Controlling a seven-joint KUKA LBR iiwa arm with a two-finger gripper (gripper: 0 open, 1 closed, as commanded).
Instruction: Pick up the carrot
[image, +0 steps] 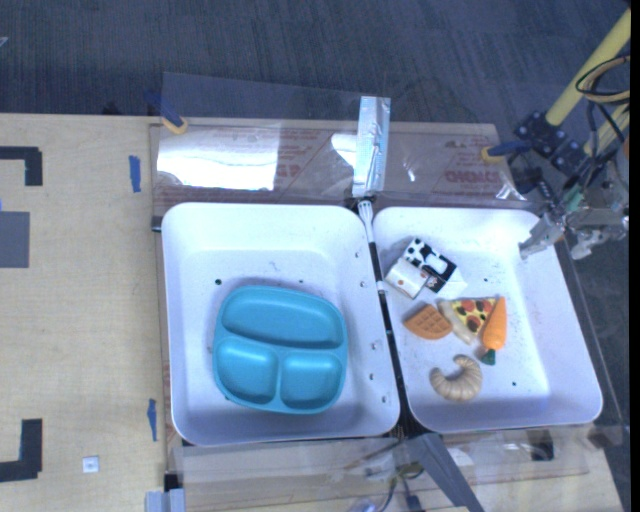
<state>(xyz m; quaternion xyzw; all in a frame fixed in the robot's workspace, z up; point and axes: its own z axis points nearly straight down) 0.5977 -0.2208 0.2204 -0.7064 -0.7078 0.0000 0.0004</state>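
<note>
Though too small to tell whether open or closed, gripper (541, 237) at right bin's (560, 400) top-right corner, holding nothing visible. Well apart, lower down: carrot (494, 323) (orange, green-tipped) touching pizza slice (468, 312), near croissant (457, 378).

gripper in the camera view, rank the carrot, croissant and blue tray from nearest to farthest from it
From the gripper, at the right bin's upper right edge:
1. carrot, right bin, right of the pizza slice.
2. croissant, lower in the right bin.
3. blue tray, in the left bin.
</note>
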